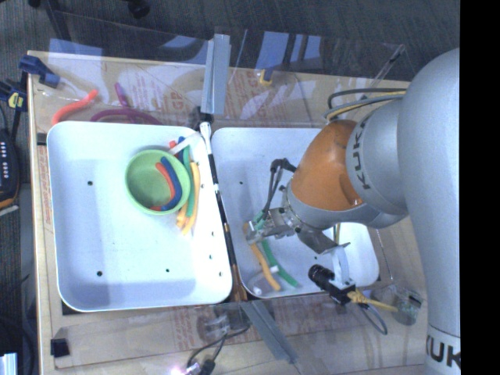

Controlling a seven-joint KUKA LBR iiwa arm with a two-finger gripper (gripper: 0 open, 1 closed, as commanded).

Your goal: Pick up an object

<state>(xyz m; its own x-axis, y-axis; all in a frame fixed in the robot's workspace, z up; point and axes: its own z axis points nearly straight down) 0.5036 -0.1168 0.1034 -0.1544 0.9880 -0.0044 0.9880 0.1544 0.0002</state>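
My gripper hangs low over the front left part of the right bin, under the orange wrist band. Just below it lie a green stick and an orange stick, side by side on the bin floor and slanting toward the front edge. The upper ends of both sticks run in under the gripper, and I cannot tell whether it touches them.
The left bin holds a green bowl with red, blue and green sticks in it, and yellow and orange sticks along its right side. The big grey arm covers the right bin's right half. Pink and orange tubing lies behind the left bin.
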